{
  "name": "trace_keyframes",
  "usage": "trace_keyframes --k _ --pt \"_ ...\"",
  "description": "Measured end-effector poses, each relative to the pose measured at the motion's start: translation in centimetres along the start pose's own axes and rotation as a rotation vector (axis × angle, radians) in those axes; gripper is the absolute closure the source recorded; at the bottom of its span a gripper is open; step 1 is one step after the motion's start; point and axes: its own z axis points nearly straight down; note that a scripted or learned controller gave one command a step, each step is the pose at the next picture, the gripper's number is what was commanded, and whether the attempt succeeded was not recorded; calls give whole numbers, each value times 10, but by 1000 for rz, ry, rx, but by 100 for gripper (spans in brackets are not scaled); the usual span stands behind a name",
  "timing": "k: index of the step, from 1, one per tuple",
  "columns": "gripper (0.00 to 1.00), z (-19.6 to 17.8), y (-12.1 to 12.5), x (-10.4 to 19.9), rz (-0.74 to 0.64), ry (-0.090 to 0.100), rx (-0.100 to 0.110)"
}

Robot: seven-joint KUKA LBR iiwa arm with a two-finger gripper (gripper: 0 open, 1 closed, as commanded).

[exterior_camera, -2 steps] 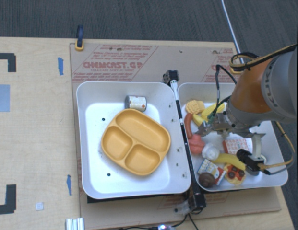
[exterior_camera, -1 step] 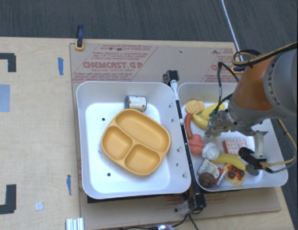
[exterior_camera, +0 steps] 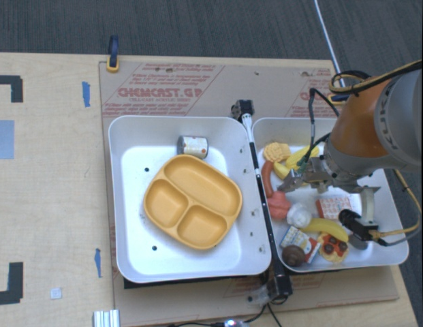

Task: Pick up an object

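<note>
Your gripper (exterior_camera: 298, 177) sat low over the crowded right bin (exterior_camera: 396, 251), at centre right of the frame; I cannot tell its opening or hold. The red sausage (exterior_camera: 267, 176) and pink toy (exterior_camera: 279, 204) lay just beside it, so it could have snagged two.

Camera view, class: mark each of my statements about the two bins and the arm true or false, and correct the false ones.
1. The yellow divided plate lies in the left bin. True.
2. A small can sits in the right bin. False: it lies in the left bin, by the plate's far edge.
3. The arm is over the right bin. True.
4. The banana rests on the plate. False: it lies in the right bin among the toy food.
5. The plate has three compartments. True.
</note>
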Motion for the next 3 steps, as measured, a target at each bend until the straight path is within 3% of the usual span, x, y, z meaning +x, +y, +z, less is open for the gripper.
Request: trace_keyframes --k 1,2,3 --pt "0 11 -39 4 0 0 2" --pt "0 11 -13 4 0 -1 2" --pt "0 11 -41 4 0 0 1"
